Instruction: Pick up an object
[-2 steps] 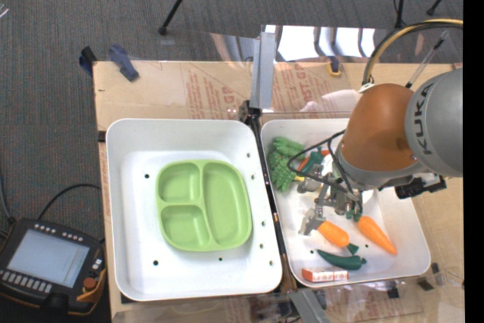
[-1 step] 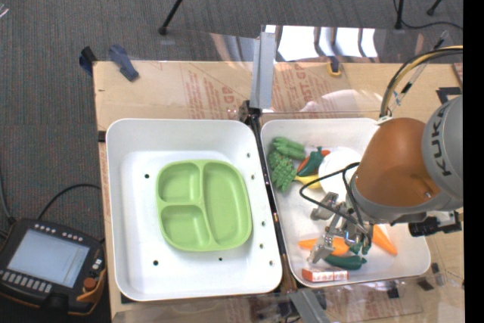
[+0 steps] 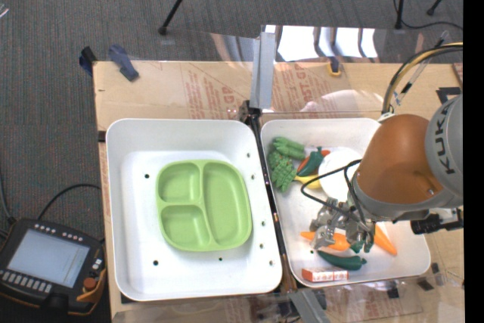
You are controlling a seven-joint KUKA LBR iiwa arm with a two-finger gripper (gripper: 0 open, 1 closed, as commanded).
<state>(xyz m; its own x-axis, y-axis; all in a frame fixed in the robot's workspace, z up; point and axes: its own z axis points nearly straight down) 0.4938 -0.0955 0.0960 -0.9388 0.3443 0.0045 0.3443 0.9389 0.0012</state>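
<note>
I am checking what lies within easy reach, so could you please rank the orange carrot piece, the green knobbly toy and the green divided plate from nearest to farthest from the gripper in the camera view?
1. Orange carrot piece: right bin, just right of the gripper.
2. Green knobbly toy: same bin, up against its left wall.
3. Green divided plate: middle of the left bin.

Small toy foods (image 3: 344,244), orange and green, clustered low in the right bin (image 3: 291,253).
</note>
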